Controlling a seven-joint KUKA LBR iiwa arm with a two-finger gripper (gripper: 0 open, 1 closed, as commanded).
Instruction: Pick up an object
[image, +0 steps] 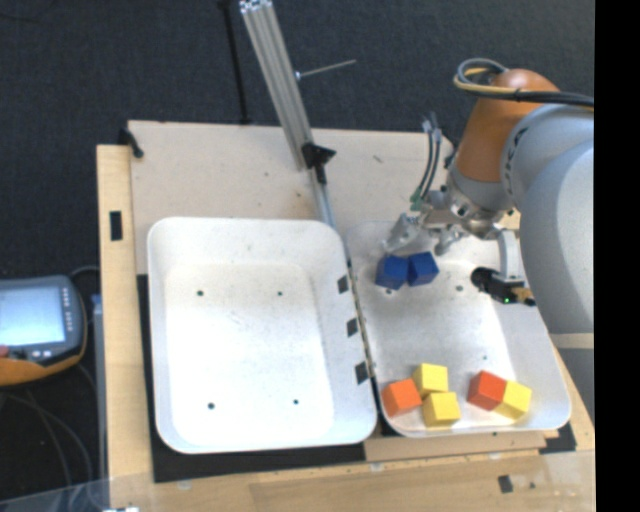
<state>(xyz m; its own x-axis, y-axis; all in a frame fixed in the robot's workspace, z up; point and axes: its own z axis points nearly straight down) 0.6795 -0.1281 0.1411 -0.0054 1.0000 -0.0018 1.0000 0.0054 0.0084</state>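
You see the gripper (420, 235) above two blue blocks (407, 271) in the right bin (455, 325). You cannot tell the state of its jaws

Arm (560, 200): bulky grey casing, orange band (495, 125) above wrist, dark cables looping at 12 o'clock.

**Arm reaching in from right, tool low**

Grey arm (560, 200) is entering from the right edge, its bulk filling the upper right. Orange band (490, 130) is sitting above the wrist, cables looping over it. Wrist is angling down and leftward. Tool (415, 238) is hanging at the arm's left end, close to the surface.
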